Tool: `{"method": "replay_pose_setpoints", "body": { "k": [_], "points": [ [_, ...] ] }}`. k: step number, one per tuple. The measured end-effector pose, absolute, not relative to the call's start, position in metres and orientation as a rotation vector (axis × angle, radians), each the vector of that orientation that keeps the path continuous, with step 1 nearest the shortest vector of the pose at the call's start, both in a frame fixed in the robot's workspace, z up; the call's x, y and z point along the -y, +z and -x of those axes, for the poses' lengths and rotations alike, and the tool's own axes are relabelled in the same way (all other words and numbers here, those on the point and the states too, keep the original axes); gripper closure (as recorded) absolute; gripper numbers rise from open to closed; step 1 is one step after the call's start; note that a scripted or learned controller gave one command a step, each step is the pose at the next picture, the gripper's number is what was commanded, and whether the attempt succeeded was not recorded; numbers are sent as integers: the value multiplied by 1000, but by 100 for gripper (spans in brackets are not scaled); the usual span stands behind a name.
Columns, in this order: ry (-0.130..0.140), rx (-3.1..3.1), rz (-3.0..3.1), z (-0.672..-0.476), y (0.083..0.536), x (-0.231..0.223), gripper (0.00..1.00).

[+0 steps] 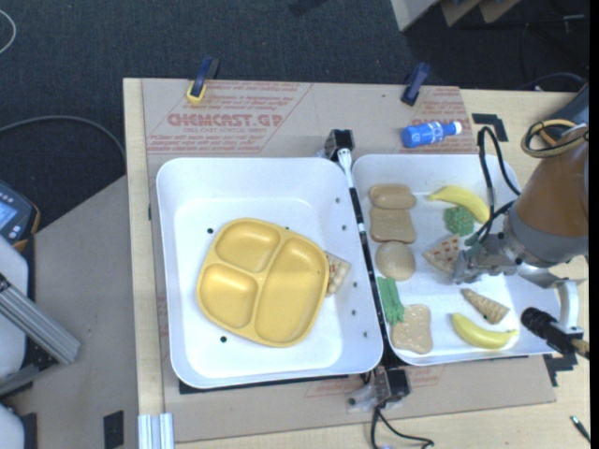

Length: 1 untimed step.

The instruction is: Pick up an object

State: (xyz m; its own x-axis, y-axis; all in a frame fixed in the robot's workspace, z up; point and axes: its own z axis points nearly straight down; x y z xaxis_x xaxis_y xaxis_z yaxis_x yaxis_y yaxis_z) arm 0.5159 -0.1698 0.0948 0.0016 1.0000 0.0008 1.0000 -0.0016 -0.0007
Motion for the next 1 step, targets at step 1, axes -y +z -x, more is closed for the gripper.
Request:
{"method": "replay_pose_setpoints", "body": {
  "k": [1],
  "points": [
    [-3,2226,2225,-513,157,172,100]
  ]
}}
